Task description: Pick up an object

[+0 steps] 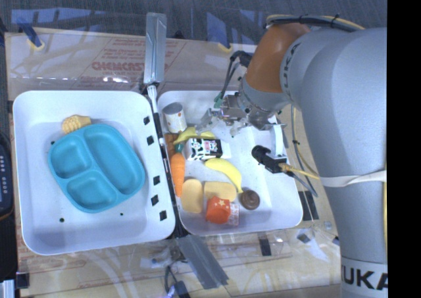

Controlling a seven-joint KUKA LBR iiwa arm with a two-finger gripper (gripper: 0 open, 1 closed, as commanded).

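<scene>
Grey arm above cluttered right bin

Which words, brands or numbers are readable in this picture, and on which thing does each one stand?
"KUKA", cut off at the frame's bottom: on the grey arm.
"CHEMCAST", faint red: on the clear sheet behind the bins.
Black-and-white carton: print too small to read.
Small can: label too blurred to read.
</scene>
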